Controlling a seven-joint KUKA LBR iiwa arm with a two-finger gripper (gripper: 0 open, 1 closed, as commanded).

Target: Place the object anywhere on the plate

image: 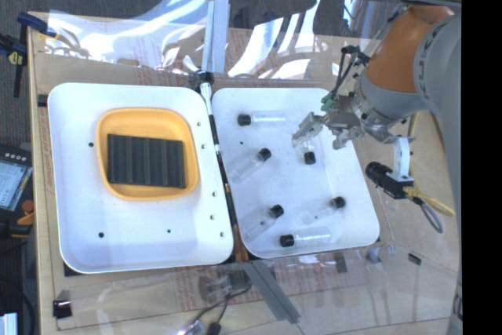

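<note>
Gripper (323, 132) low over right bin (349, 235)

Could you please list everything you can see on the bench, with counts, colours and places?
Bins: two, white, side by side on the bench.
Plate: one, yellow with a dark ribbed centre, in the left bin.
Vials: six, clear with black caps, scattered in the right bin.
Plastic sheet: clear, shiny, behind the bins.
Device: one, dark with a screen, at the bench's left edge.
Arm: one, grey with an orange band, coming in from the right.
Gripper: one, over the upper right part of the right bin, nothing visibly between its fingers.
</note>
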